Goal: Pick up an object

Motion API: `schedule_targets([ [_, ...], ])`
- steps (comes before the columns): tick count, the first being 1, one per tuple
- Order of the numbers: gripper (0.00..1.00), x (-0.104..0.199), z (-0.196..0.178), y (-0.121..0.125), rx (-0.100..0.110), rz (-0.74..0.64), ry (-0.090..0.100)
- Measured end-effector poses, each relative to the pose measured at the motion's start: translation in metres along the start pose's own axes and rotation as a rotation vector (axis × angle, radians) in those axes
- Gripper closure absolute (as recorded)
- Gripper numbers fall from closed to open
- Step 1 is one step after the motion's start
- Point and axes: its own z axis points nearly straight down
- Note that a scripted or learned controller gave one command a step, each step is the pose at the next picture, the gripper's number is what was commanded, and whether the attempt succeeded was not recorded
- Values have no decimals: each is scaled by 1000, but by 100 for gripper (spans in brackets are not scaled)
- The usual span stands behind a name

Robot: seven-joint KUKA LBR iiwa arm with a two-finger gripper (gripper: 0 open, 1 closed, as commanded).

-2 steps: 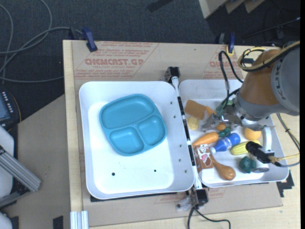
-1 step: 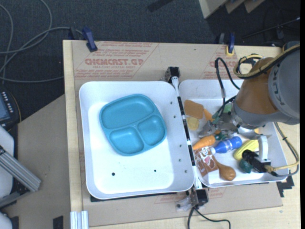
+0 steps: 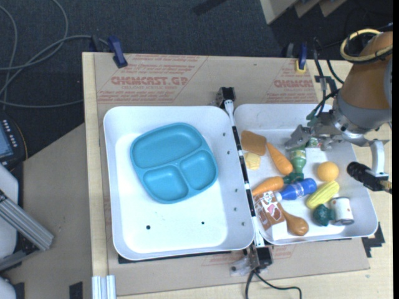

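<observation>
The camera view looks down at a slant on the bench (image 3: 156, 73), its brown surface printed with red lettering. Two shallow white bins sit side by side on it. The left bin (image 3: 118, 185) holds a blue divided plate (image 3: 173, 162) with three compartments, lying toward the bin's far half.

The right bin (image 3: 268, 114) holds a cluster of toy foods. Taking the blue bottle (image 3: 299, 189) near the bin's middle as the landmark: an orange carrot (image 3: 280, 159) lies up and to the left of it, and a second orange carrot (image 3: 268, 185) lies just to its left. A tan bread-like piece (image 3: 254, 142) sits further up-left, with a small yellow piece (image 3: 252, 161) beneath that. A yellow corn cob (image 3: 323, 194) lies just right of the bottle, an orange round fruit (image 3: 326, 170) up and right of it, a dark green piece (image 3: 322, 215) below-right, and a small white can (image 3: 342, 210) beyond that. A packet with a red label (image 3: 269, 208) lies below-left of the bottle.

The arm (image 3: 365, 89) reaches in above the bottle, and its gripper (image 3: 305, 143) hangs low over a small green item (image 3: 299, 161) just above the bottle. How far the gripper is open, and whether it has hold of anything, cannot be told.
</observation>
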Motion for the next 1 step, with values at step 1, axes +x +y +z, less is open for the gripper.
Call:
schedule_targets([
  [1, 0, 33, 57, -2, -9, -1, -1],
])
